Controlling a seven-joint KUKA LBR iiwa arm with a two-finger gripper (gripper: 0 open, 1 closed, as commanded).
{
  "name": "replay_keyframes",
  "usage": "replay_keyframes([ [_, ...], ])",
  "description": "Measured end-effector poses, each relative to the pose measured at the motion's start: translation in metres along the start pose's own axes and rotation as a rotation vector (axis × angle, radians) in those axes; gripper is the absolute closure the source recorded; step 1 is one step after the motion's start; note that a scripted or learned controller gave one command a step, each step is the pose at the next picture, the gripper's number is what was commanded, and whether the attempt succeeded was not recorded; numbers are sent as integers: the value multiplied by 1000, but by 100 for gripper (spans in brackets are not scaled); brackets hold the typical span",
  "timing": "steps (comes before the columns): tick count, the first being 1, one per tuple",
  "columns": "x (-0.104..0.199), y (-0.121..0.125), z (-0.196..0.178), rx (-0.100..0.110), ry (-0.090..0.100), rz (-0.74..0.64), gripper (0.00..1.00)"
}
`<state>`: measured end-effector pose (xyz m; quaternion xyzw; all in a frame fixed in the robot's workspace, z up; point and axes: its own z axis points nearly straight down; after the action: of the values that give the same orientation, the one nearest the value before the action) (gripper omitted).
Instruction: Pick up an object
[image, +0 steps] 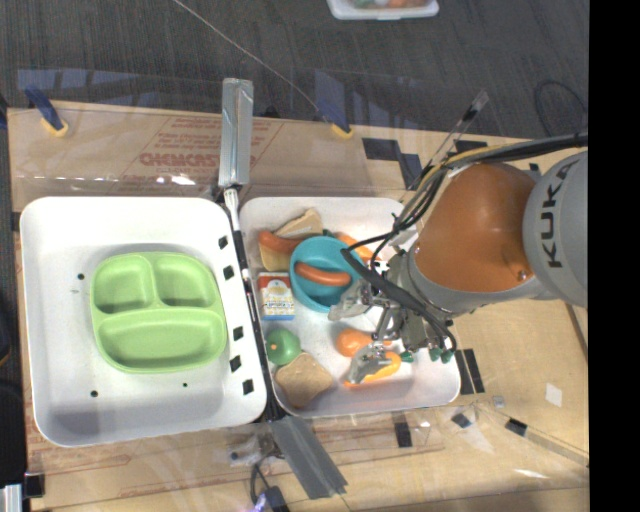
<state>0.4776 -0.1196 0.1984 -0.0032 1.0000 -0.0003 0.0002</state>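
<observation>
While lowered into right bin (432, 388), end effector (378, 352) sits directly over orange toy piece (372, 372) near front wall. Orange ball (350, 343) just beside, on left. Toy piece long axis roughly left-right, slightly tilted. Finger spread: cannot tell, hidden in clutter and cabling. Nothing visibly held. Likely target straight below, needing descent, not sideways travel. Green tray (158, 309) in left bin (50, 300), well apart.

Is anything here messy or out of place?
Nothing looks spilled or broken. The toy foods are jumbled together in the right bin, while the green divided plate lies alone in the left bin.
</observation>
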Motion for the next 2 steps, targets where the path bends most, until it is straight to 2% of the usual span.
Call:
replay_keyframes([
  [1,0,-28,43,-2,4,-52,0],
  [2,-32,0,104,-1,0,207,0],
])
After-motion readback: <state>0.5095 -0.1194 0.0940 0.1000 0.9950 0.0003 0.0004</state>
